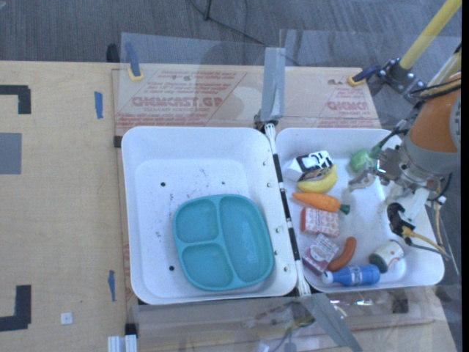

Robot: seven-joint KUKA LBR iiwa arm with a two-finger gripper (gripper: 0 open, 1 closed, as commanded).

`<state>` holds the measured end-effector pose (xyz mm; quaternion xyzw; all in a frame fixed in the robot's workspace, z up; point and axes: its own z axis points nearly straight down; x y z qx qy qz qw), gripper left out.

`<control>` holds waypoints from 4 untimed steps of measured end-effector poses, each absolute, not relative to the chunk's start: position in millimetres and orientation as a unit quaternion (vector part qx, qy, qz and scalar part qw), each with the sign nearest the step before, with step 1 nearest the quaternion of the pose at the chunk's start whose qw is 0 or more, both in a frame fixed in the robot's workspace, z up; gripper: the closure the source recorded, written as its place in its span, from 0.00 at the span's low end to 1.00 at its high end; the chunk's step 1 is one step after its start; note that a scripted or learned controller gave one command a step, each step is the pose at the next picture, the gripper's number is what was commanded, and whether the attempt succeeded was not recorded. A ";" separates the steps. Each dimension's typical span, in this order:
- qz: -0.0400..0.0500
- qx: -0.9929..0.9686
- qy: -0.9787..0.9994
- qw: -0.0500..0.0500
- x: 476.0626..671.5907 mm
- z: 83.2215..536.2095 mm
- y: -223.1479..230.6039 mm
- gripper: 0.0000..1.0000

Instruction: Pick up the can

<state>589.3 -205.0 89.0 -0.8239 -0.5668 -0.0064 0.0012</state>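
The can (386, 256), a small white cylinder with a dark end, lies on its side in the right bin (432, 270) near the front right corner. My gripper (364, 177) hangs over the back part of that bin, beside a green object (359, 158), well behind the can and apart from it. The grey arm with its orange band (440, 127) comes in from the right. Nothing shows in the gripper.
Crowded into the right bin are a blue bottle (355, 275), a sausage (344, 251), two red-and-white packets (322, 222), a carrot (317, 201), a banana (319, 182) and a black-and-white carton (314, 163). In the left bin (146, 152) lies a teal divided plate (222, 242).
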 end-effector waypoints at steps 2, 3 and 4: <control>-0.005 -0.879 -0.476 -0.001 542.9 98.8 -208.4 1.00; 0.000 -0.829 -0.559 -0.001 588.7 183.0 -185.4 1.00; 0.000 -0.829 -0.559 -0.001 588.7 182.9 -185.1 0.00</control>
